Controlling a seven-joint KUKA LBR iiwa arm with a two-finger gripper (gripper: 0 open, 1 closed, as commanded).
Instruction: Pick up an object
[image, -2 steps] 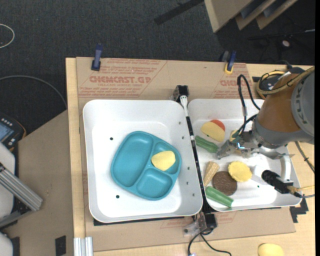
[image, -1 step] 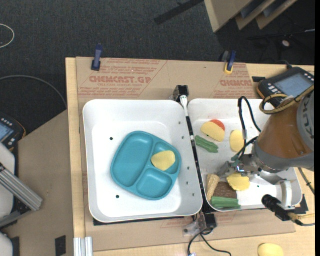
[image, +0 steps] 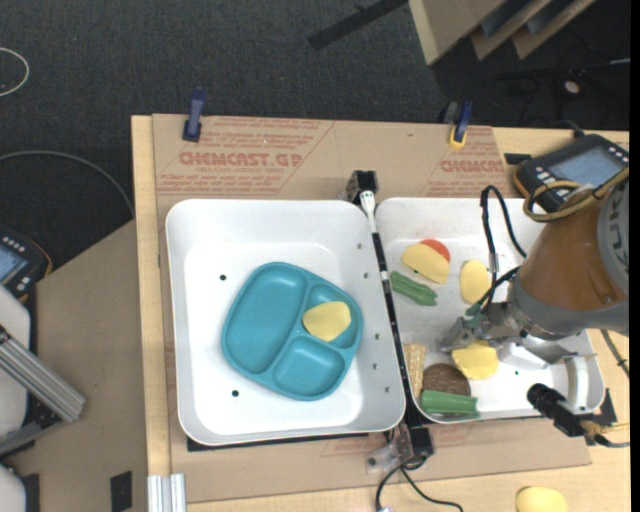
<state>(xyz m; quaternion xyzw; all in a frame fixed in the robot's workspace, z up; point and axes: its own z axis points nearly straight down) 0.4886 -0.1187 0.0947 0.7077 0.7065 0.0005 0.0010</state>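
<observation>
The right bin holds several toy foods: a yellow and red piece, a yellow oval, a green pod, a yellow wedge, a brown round piece and a green piece. My gripper hangs low in this bin, just above the yellow wedge and below the yellow oval. The arm's wrist hides the bin's right part.
In the left bin lies a teal divided plate with a yellow piece in one compartment. A tan cracker rests by the right bin's left wall. A black cable runs along the divide between the bins.
</observation>
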